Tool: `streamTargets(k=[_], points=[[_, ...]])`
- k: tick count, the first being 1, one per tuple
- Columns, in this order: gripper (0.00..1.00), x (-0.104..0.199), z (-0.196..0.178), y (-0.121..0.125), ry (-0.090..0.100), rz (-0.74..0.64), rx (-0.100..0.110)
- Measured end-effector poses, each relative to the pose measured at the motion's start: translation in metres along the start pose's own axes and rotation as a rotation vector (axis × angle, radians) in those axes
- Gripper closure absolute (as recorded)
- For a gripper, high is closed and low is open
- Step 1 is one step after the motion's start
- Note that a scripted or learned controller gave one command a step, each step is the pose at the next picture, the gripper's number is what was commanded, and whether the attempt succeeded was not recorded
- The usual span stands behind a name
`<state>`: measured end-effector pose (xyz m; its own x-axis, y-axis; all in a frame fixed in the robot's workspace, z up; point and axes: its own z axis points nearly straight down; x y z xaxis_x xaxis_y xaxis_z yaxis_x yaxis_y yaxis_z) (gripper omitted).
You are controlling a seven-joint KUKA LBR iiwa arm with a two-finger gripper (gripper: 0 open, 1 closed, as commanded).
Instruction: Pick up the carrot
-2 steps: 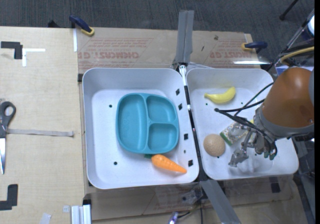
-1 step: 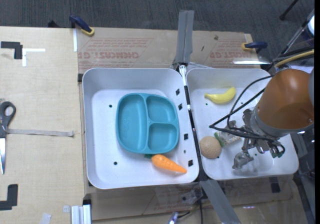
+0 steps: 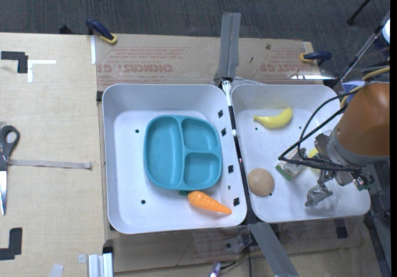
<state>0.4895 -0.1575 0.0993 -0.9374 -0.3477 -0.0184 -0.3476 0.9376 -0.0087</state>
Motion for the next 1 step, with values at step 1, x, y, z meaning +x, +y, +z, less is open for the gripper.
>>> streamTargets(k=[1], points=[[0.00, 0.0000, 0.0000, 0.0000, 0.000, 0.000, 0.000]])
